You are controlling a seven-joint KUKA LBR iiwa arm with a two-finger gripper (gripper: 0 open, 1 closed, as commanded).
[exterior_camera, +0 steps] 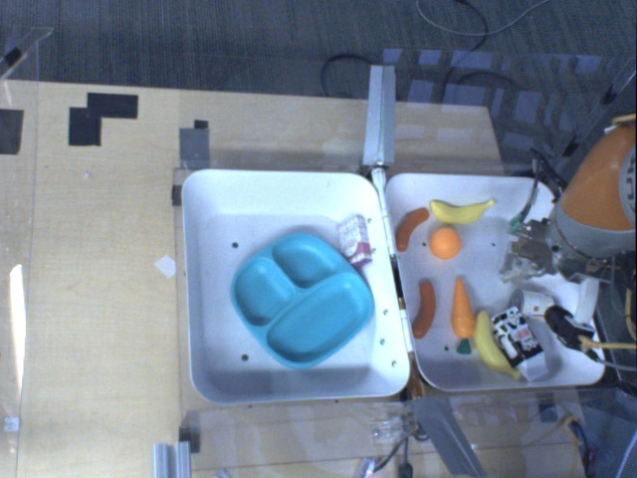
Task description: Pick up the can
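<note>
Reaching in from the right, the grey arm (597, 202) with its orange band hangs over the right bin (498, 189), and its tool (526, 257) sits low above the bin's right part. From this slanted height I cannot tell how the tool stands or whether it has hold of anything.

The can (522, 340), white with black markings, lies on its side in the near right corner of that bin, just nearer than the tool and apparently apart from it, though the view there is cluttered. A banana (490, 344) lies just beside the can on its left, seemingly touching it. Left of that banana stands a carrot (461, 312), pointing away, and further left a reddish sausage (424, 308). A second sausage (410, 229) and an orange (444, 242) lie toward the far left of the bin, with another banana (460, 210) at the far side.

On the same tabletop (109, 267), the left bin (214, 267) holds a blue divided plate (304, 299), with a small crumpled wrapper (355, 240) at its far right edge.
</note>
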